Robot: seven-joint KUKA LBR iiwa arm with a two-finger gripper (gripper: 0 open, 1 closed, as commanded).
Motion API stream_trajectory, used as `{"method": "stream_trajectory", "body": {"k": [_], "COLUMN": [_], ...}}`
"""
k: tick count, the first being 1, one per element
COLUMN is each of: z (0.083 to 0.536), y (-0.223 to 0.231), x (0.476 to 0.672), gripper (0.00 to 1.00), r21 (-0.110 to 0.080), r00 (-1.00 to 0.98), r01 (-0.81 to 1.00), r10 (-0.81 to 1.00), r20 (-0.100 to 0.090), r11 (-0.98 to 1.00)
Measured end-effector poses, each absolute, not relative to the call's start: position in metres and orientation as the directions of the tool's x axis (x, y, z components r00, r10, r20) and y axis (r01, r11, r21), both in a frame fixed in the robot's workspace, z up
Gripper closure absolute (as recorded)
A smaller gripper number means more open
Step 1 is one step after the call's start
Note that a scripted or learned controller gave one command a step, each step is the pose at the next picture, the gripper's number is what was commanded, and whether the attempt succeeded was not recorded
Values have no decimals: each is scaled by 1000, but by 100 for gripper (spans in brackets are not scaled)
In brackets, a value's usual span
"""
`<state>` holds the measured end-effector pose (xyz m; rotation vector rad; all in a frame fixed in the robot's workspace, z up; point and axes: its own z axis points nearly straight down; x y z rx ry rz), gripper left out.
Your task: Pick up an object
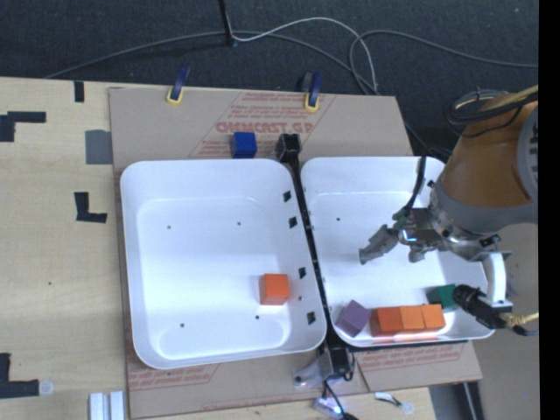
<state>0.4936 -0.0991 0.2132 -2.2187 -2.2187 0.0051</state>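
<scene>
My gripper point(399, 250) hangs over the middle of the right bin point(350, 191), its two fingers spread open with nothing between them. Along that bin's front wall lie a purple block point(353, 318) and a long orange block point(407, 320). A small green block point(442, 296) sits just behind the orange one's right end. All three are in front of the gripper and apart from it. An orange cube point(275, 289) rests in the left bin point(175, 226), near its front right corner.
A blue cube point(244, 143) sits on the cardboard behind the left bin, outside both bins. A black divider with clips point(302, 234) runs between the bins. The arm's orange band point(486, 160) rises over the right bin's right side.
</scene>
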Motion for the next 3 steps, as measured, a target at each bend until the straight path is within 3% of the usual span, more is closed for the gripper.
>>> {"method": "stream_trajectory", "body": {"k": [1,3], "z": [215,122], "y": [-99,-87], "x": [495,503], "gripper": [0,0], "r21": [0,-5], "r00": [0,-1], "r01": [1000,1000], "r10": [1000,1000], "r20": [0,1], "r11": [0,1]}}
